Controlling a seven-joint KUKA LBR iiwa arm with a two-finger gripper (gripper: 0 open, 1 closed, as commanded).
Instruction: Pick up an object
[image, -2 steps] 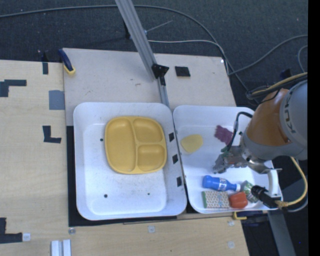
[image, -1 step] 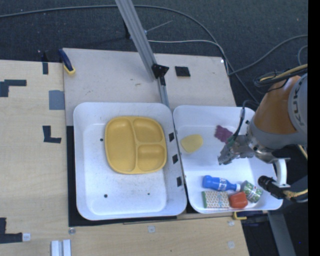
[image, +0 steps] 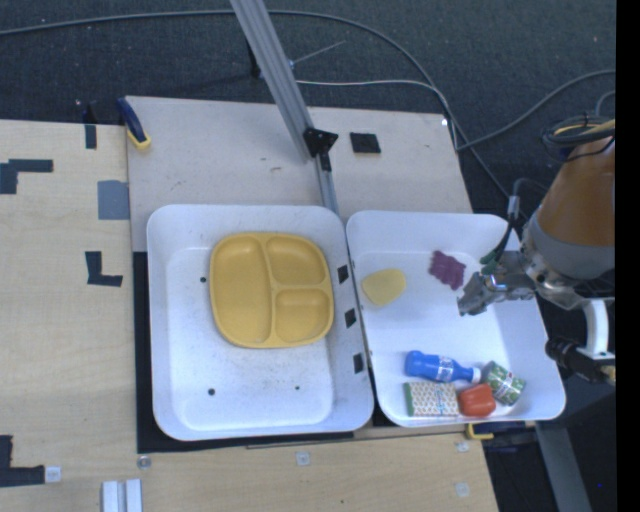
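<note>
The right bin (image: 400, 228) holds a pale yellow flat piece (image: 383, 287), a purple lump (image: 447, 267), a blue bottle (image: 436, 367), a green-and-white packet (image: 431, 400), a red piece (image: 477, 401) and a small green can (image: 505, 384). My gripper (image: 474, 298) hangs over the right part of this bin, just below and right of the purple lump. Nothing shows between its fingers. The arm's orange band (image: 582, 205) is at the right edge.
The left bin (image: 180, 400) holds a yellow divided plate (image: 271, 289). A metal pole (image: 283, 75) slants down to a black clamp (image: 320, 141) at the bins' back. A blue-and-yellow clip (image: 133, 123) lies at the bench's back left.
</note>
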